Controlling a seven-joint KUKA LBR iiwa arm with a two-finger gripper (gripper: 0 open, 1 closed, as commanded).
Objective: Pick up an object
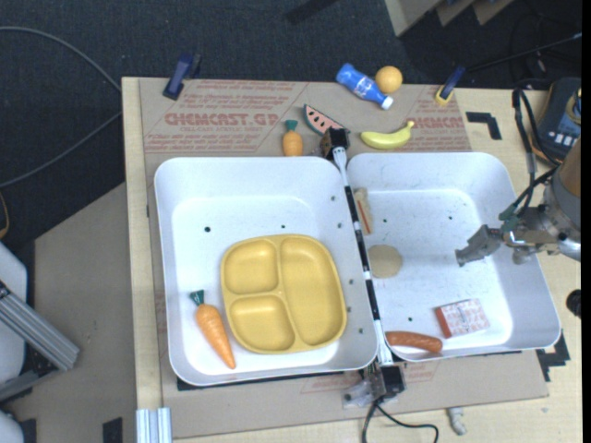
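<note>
The claw (482, 247) is seen over the right bin (517, 201), its fingers spread apart with nothing between them. Below it lie a red-and-white packet (462, 317) and a sausage (415, 341) — both apart from the claw, on the bin floor.

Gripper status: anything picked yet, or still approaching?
Nothing picked yet. The gripper hangs open inside the right bin, nothing between its fingers. The cracker packet, sausage and cookie lie on the bin floor. The whole grasp and lift remains.
</note>
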